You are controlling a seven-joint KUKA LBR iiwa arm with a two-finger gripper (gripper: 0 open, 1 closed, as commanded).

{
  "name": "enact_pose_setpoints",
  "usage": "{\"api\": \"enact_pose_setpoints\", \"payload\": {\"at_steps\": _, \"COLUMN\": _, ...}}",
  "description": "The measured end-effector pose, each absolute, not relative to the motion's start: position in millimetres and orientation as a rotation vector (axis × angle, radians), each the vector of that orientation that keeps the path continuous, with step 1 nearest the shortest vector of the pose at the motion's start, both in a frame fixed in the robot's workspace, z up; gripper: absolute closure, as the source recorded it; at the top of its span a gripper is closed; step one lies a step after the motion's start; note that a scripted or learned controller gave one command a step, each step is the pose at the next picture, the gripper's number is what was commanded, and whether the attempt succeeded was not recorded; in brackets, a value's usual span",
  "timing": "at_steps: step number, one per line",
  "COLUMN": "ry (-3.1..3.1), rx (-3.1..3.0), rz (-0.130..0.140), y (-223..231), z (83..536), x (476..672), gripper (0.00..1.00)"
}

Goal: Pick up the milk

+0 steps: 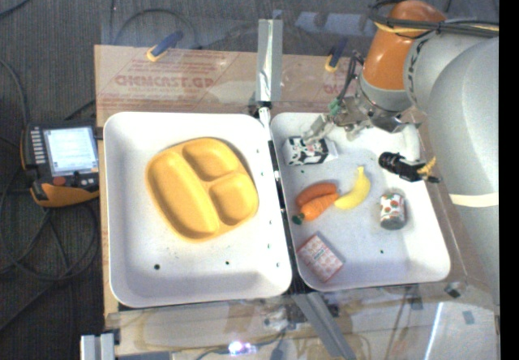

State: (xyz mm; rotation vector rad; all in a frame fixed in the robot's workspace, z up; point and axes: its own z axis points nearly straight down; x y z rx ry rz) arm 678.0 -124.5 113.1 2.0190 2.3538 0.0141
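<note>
milk [308,152] rests in the right bin [430,265] — gripper [318,136] touching it, finger state unclear — lift remains.

The arm [454,107] is cut off by the right edge and covers the right bin's [438,269] far right corner. The gripper [320,135] is small and blurred where it meets the milk [308,152], so contact cannot be judged. The print on the milk and on the pink packet [319,257] is too small to read.
</note>
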Motion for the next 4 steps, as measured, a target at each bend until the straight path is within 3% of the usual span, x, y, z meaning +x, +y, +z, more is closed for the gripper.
{"api": "enact_pose_setpoints", "payload": {"at_steps": 1, "ry": 2.384, "rx": 1.960, "rz": 0.030, "y": -114.6, "z": 112.8, "x": 667.1, "gripper": 0.00}}
{"api": "enact_pose_setpoints", "payload": {"at_steps": 3, "ry": 2.753, "rx": 1.389, "rz": 0.021, "y": -114.7, "z": 113.4, "x": 657.2, "gripper": 0.00}}
{"api": "enact_pose_setpoints", "payload": {"at_steps": 4, "ry": 2.773, "rx": 1.466, "rz": 0.004, "y": -118.0, "z": 111.2, "x": 674.0, "gripper": 0.00}}
